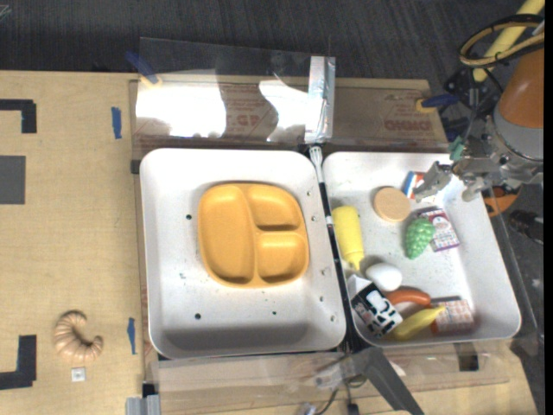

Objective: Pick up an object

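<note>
From my remote station, all positions are taken from the right bin (pixel 484 275).

Item 1, gripper (pixel 455 175): over the right bin's upper right corner, reaching in from the right edge. I cannot tell the state of the claw; nothing visibly sits in it. The arm (pixel 524 102) above it shows its orange band, with the grey wrist bent down toward the bin.

Item 2, tan disc (pixel 391 204): one, in the right bin's upper middle, just left of and below the gripper, apart from it.

Item 3, green grape bunch (pixel 417 237): one, just below the disc, beside a small printed packet (pixel 442 230).

Item 4, yellow cylinder (pixel 348 234): one, along the right bin's left wall.

Item 5, white egg-shaped piece (pixel 384 276): one, below the cylinder.

Item 6, banana (pixel 415 322): one, near the bin's lower wall, under an orange-red piece (pixel 406 298).

Item 7, yellow divided tray (pixel 253 233): one, in the left bin (pixel 164 258) adjoining the right bin.

Item 8, croissant (pixel 78 336): one, on the bench well left of both bins.
</note>
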Robot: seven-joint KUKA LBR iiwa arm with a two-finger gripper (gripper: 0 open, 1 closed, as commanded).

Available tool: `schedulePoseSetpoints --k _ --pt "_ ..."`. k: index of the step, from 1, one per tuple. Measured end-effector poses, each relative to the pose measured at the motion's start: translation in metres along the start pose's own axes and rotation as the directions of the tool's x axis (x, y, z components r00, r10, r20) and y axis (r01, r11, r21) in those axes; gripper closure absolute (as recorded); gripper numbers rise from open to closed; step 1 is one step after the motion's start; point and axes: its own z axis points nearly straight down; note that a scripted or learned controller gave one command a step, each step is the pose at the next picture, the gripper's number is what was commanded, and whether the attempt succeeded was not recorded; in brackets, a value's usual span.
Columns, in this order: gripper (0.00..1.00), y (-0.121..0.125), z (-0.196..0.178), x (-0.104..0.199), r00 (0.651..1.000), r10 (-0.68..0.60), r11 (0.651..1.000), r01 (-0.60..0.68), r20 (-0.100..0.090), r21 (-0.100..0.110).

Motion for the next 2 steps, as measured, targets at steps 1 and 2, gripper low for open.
schedulePoseSetpoints --k 1,2 --pt "0.0 -0.02 0.127 -0.042 0.999 0.046 0.999 -0.046 0.003 -0.016" --pt "1.0 -0.016 0.115 -0.032 0.999 0.037 0.999 -0.037 -0.011 -0.019"
